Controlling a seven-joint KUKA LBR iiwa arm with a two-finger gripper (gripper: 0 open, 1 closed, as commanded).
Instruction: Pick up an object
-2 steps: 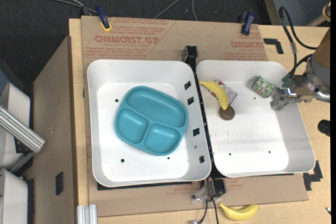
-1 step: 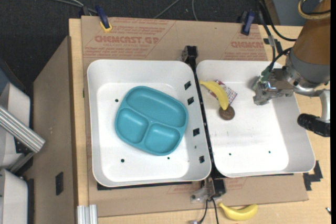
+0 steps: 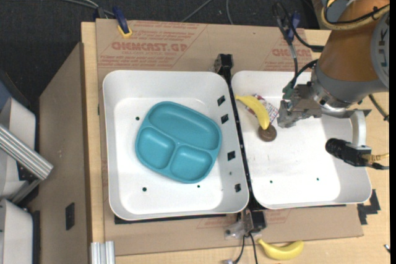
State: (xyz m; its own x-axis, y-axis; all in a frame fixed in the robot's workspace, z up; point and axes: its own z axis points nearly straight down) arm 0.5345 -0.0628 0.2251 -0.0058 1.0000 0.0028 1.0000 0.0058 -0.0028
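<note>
A yellow banana (image 3: 254,110) lies in the right bin (image 3: 309,191) near its left wall, with a small brown round object (image 3: 266,133) at its lower end. A bit of patterned wrapper shows just behind the banana. My gripper (image 3: 286,118) hangs low over the right bin, just right of the banana and the brown object. Its fingers point down and left, and the grey wrist hides how they stand. Nothing is seen between them.
The left bin (image 3: 124,195) holds a blue divided plate (image 3: 178,141). A black cylindrical part (image 3: 344,151) of the arm juts over the right bin's right side. A second banana (image 3: 281,249) lies off the bench's front edge. Cables run behind the bins.
</note>
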